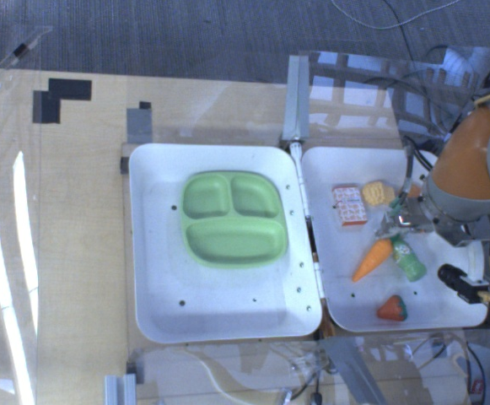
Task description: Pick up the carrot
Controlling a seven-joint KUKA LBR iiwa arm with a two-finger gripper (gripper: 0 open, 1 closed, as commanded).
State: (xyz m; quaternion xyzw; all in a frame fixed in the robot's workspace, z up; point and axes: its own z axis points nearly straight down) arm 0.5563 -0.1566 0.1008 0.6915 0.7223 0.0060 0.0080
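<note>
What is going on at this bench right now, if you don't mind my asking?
A grey KUKA arm with an orange band reaches in from the right over the right-hand white bin, after the carrot. Its tool sits just above the carrot's green-topped end, but the carrot lies on the bin floor, not lifted. Around it lie a green bottle-like toy, a red strawberry-like piece, a cracker and a small printed packet. The left bin holds a green divided plate.

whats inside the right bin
The right bin holds a carrot, a green bottle, a strawberry, a red-and-white packet and a cracker. The arm covers the bin's right side, so anything beneath is hidden.
</note>
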